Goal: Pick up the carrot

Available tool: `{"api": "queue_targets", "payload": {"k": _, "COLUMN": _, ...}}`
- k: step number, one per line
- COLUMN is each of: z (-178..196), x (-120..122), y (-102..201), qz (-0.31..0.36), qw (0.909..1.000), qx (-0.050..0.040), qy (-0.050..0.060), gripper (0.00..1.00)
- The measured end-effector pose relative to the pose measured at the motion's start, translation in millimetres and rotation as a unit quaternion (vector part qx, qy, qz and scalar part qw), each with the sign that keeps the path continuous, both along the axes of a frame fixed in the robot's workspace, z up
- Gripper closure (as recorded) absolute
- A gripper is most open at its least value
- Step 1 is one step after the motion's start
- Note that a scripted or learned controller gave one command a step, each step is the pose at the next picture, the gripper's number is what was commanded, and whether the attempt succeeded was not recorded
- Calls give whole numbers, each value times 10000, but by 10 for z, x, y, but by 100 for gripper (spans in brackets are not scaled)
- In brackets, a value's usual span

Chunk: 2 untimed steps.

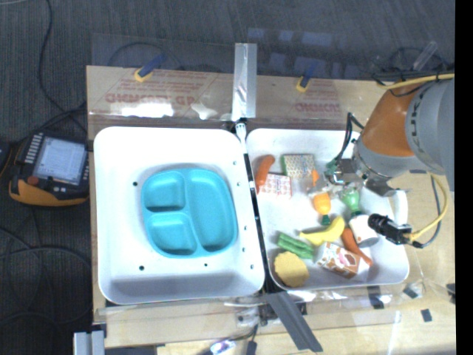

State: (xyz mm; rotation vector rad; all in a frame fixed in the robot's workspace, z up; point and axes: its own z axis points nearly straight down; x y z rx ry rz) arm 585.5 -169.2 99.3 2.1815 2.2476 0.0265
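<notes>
You see the carrot lying free at the upper left of the right bin; the gripper hovers mid-bin, grip state unclear, so the pick remains undone

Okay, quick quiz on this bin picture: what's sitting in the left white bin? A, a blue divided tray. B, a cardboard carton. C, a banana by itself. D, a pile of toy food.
A: the left bin holds a blue divided tray, while the toy food, such as the banana, lies in the right bin.
</notes>
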Motion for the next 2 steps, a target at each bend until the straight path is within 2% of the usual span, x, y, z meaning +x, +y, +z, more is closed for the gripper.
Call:
{"api": "queue_targets", "payload": {"k": 1, "z": -67, "x": 660, "y": -155, "qz": 1261, "qw": 9917, "qx": -27, "qy": 243, "gripper": 100}}
{"api": "queue_targets", "payload": {"k": 2, "z": 1446, "x": 832, "y": -382, "qz": 338, "qw": 9994, "qx": -57, "qy": 91, "gripper": 100}}
